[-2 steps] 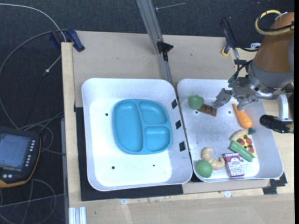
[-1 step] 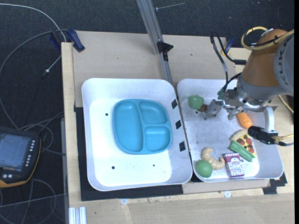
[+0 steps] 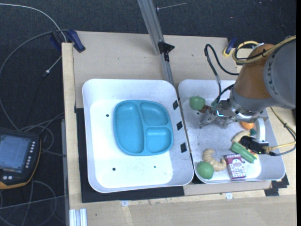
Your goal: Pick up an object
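Note:
My gripper [image 3: 214, 119] hangs low over the upper middle of the right bin [image 3: 203, 142]. Its two metal fingers [image 3: 205, 122] stand apart, open, and only bare bin floor shows between them. A green round fruit [image 3: 197, 102] lies just up-left of the gripper, close to one finger. An orange object [image 3: 247, 124] peeks out from under the wrist on the right. Further down the bin lie a yellow banana-like piece [image 3: 238, 136], a green oblong object [image 3: 243, 151], a maroon box [image 3: 236, 166], a beige ridged piece [image 3: 215, 160] and a green ball [image 3: 205, 170].
The left bin [image 3: 99, 140] holds a blue divided plate [image 3: 142, 126]. A metal post [image 3: 151, 18] slants in from the top to the gap between the bins. Black cables [image 3: 212, 62] loop above the right bin, beside the grey arm with its orange band [image 3: 251, 76].

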Tool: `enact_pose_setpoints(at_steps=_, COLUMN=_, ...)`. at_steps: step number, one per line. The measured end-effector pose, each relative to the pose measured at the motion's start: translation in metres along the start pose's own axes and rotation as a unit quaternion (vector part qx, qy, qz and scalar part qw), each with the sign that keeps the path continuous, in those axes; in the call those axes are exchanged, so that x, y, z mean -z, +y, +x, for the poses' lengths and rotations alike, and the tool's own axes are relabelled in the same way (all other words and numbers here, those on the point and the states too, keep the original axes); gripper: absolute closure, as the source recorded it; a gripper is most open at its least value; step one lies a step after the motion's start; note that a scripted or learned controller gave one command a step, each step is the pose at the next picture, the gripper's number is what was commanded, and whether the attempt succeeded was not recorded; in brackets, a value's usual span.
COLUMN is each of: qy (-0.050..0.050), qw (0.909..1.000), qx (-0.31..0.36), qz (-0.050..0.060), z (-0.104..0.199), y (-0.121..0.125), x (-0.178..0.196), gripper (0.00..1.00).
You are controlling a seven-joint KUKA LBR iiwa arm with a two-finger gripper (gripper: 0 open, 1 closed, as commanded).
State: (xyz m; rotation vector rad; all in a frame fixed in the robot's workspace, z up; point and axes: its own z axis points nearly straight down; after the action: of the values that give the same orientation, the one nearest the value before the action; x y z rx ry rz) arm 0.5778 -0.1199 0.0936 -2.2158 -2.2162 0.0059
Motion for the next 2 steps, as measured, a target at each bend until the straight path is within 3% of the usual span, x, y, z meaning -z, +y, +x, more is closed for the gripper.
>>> enact_pose_setpoints(at_steps=1, qy=0.0, qw=1.0, qx=0.0, qz=-0.004, z=0.0, y=0.002, x=0.015, gripper=1.0)
enact_pose_setpoints(at_steps=2, qy=-0.002, qw=1.0, qx=0.0, qz=-0.008, z=-0.004, y=-0.001, x=0.078, gripper=1.0)
